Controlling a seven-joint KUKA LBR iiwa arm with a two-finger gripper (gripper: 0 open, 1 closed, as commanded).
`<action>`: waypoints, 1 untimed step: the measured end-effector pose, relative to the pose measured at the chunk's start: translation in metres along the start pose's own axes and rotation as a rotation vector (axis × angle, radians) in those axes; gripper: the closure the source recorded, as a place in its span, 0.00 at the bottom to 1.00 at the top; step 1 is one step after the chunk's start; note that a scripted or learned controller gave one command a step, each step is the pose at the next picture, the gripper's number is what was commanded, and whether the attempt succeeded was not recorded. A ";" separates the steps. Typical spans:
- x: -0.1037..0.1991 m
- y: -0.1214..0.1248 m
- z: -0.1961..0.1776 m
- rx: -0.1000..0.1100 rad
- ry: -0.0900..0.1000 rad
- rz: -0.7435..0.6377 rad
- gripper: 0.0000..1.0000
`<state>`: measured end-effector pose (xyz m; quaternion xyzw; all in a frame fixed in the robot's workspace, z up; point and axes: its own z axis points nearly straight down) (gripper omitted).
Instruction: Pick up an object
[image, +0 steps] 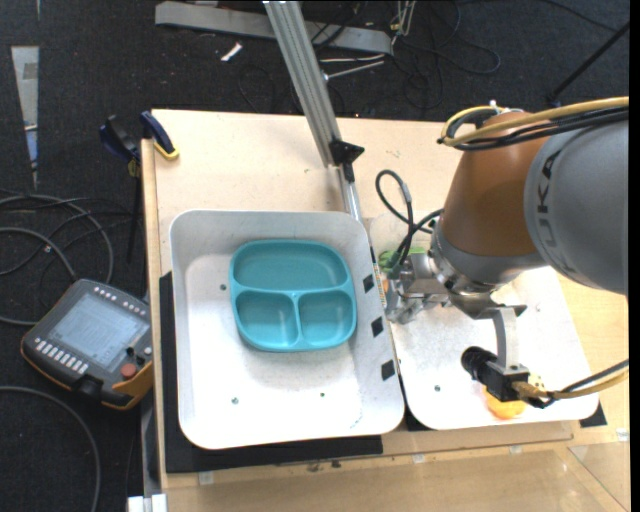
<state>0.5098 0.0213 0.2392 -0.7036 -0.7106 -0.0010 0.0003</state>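
Note:
A teal divided plate (294, 294) lies flat in the left white bin (200, 330). The arm's orange wrist band (490, 215) hangs over the right white bin (440, 395) and hides much of it. My gripper (405, 298) shows as a metal piece low at the right bin's left edge, beside the wall between the bins. A small green thing (414, 245) peeks out just behind the wrist. A yellow-orange object (506, 406) lies near the right bin's front right corner, partly under a black cable fitting (490, 370).
A slanted metal pole (312, 85) runs from the back down to the bins' shared corner. A teach pendant (85, 345) rests on the floor at left. A blue and yellow clamp (150, 135) grips the bench's back left corner.

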 end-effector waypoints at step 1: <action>0.050 -0.006 -0.004 0.001 0.000 0.001 1.00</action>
